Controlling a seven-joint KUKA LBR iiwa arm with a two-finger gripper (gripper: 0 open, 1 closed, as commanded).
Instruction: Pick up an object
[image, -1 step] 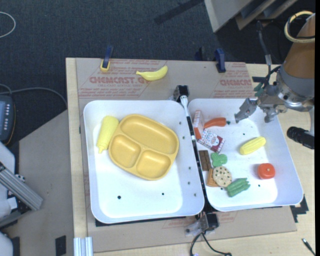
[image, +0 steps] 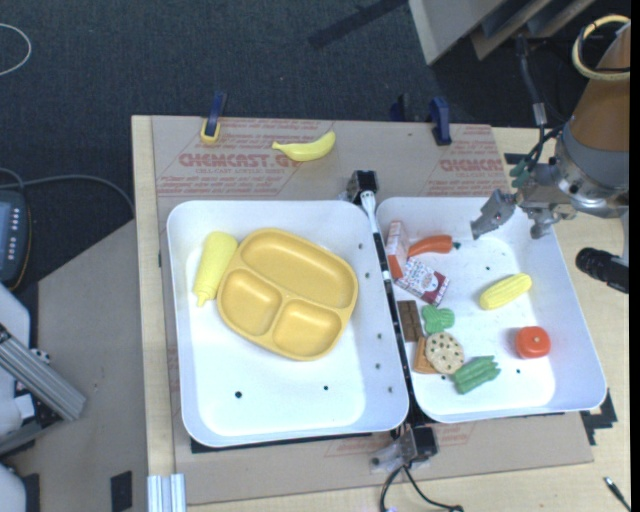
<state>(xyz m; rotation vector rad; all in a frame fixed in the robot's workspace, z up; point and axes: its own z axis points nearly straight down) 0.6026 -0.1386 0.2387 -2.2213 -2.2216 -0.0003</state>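
The claw (image: 512, 213) hangs spread wide and holding nothing over the far part of the right bin (image: 572, 300), above bare white floor. To pick well it should drop straight onto one isolated toy, and the yellow corn cob (image: 505, 291) (just nearward, lying slantwise, well apart from the tomato (image: 532, 342)) looks easiest: small, bumpy, bright.

The arm (image: 600, 120) is running off the frame's right edge at upper right. The chocolate bar (image: 409, 320) is lying partly under the cookie (image: 443, 352). The packet's (image: 424, 281) print is too small to read.
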